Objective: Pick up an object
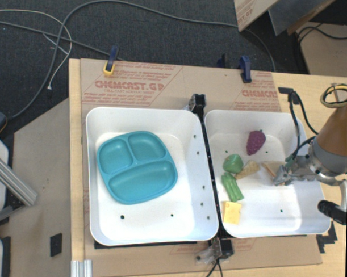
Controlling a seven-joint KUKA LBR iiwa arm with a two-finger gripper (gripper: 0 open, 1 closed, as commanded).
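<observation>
A yellow block (232, 212) is lying nearest the camera, at the front left corner of the right bin (261, 226), close to the divider between the two bins. Just behind it a dark green cucumber-shaped piece (232, 187) is resting at a slant, and behind that a rounder light green piece (233, 163) is sitting, touching or nearly touching the cucumber's far end. A pale tan piece (248, 169) is lying just to the right of the light green one, and another tan bit (271, 167) is lying further right. A purple bunch of grapes (255, 141) is sitting toward the back of the same bin, apart from the rest. The gripper (283, 174) is reaching in from the right and is hanging low over the bin floor just beside the right-hand tan bit; whether its jaws are wide or narrow, or closing on anything, is something I cannot tell from this angle. The left bin (102, 218) is holding a teal divided plate (137, 166), lying flat near its middle. Both bins are sitting on a cardboard-covered bench (135, 85), with two blue clamps (112, 58) gripping its far edge.
</observation>
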